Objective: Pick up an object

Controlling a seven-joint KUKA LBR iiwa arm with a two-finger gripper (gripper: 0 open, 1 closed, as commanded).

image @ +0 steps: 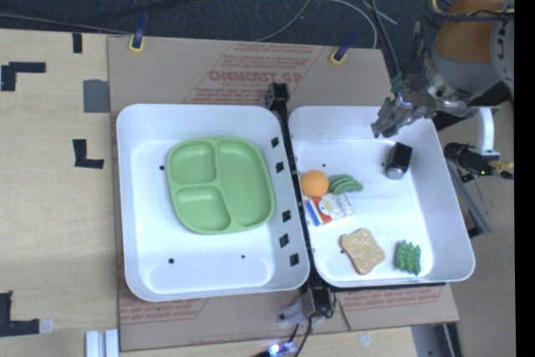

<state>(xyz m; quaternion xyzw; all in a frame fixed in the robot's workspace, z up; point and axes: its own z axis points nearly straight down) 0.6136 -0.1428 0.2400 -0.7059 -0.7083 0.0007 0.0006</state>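
Camera view: two white bins side by side on a cardboard sheet. Left bin holds a green divided plate, three compartments, lying flat near the centre.

Right bin has the loose items. Gripper sits over the bin's upper rim area, at the top-right, arm coming in from the right w/ the orange band above it. Whether it's released or clenched: can't tell, the tip is dark and small here. Nothing seen grasped.

Closest item to the gripper is a small black cylinder, just below it and slightly right, near but apart, lying tilted on the bin floor.

Rest of the items lie further down and left of the gripper:
- orange ball by the divider between bins
- green leafy piece just beside the ball, on its right
- small red/white/blue packet directly under those two, touching or nearly so
- toast slice lower, towards the bin's front
- green bumpy veg-like piece right of the toast, apart from it, near the front-right corner.
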